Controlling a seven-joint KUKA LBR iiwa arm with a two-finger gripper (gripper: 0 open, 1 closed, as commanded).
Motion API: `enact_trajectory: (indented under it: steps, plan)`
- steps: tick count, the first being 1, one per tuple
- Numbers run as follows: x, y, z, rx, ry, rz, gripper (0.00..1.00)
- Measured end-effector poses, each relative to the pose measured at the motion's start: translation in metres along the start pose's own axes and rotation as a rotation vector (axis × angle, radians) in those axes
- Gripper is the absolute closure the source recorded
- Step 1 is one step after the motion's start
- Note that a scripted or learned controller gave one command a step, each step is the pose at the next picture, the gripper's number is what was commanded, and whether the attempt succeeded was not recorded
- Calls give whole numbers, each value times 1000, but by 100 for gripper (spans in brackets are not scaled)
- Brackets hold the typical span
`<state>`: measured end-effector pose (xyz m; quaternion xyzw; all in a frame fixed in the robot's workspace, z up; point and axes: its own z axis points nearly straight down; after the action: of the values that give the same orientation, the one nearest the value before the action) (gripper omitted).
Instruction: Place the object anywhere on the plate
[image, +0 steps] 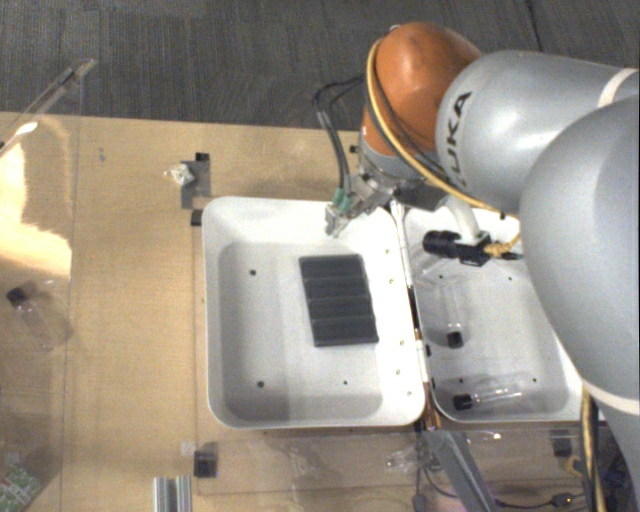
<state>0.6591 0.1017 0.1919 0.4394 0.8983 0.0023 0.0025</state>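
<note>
Camera view — fingers (337, 218) hover at left bin's (225, 400) far rim, beside dark plate (339, 300).

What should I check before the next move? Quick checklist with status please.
1. Dark ribbed plate lies flat in the left bin: ok.
2. Gripper over the left bin's far rim, short of the plate: ok.
3. Object seen between the fingers: cannot tell.
4. Plate surface bare for a drop: ok.
5. Clear bottles lie in the right bin, not yet on the plate: not ok.
6. Arm clear of both bins' walls: ok.
</note>
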Motion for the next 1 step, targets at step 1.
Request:
enact_trajectory:
  steps: [1]
  plan:
    - [49,39,89,5,3,95,100]
